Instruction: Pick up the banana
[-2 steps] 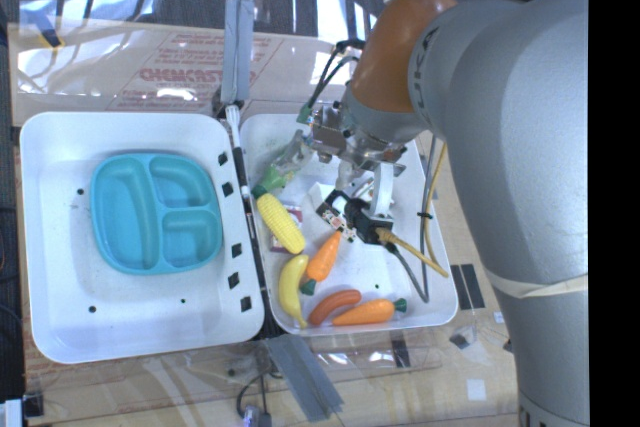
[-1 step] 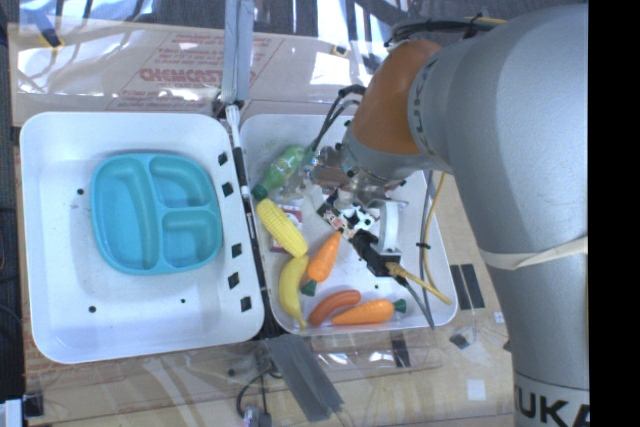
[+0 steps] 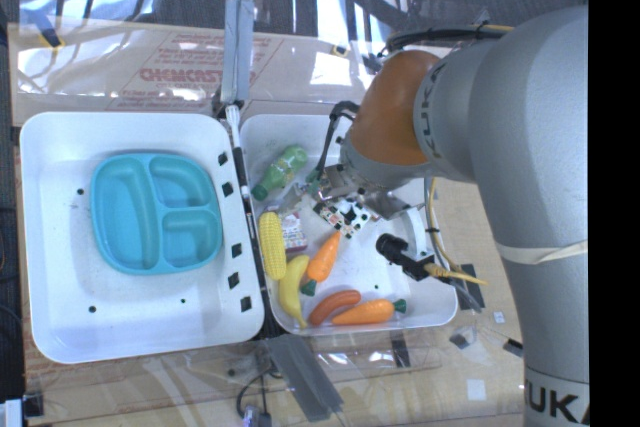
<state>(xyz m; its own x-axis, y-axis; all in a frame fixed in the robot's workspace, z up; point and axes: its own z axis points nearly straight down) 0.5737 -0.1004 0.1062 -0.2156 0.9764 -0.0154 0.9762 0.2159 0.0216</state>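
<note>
The banana (image 3: 292, 287) is yellow and lies in the right bin's front left corner, just below a corn cob (image 3: 271, 243) and against the bin's left wall. The gripper (image 3: 335, 195) hangs over the middle of the right bin, up and to the right of the banana and apart from it. The arm's big grey and orange wrist hides most of the gripper. A small black-and-white thing (image 3: 346, 213) sits right at the gripper's tip; whether it is held is unclear.
The right bin (image 3: 430, 313) also holds a green bottle (image 3: 280, 170), a small packet (image 3: 293, 231), an orange carrot (image 3: 323, 258), a red sausage (image 3: 333, 305) and a second carrot (image 3: 368, 313). A teal divided plate (image 3: 155, 212) lies in the left bin (image 3: 60, 315).
</note>
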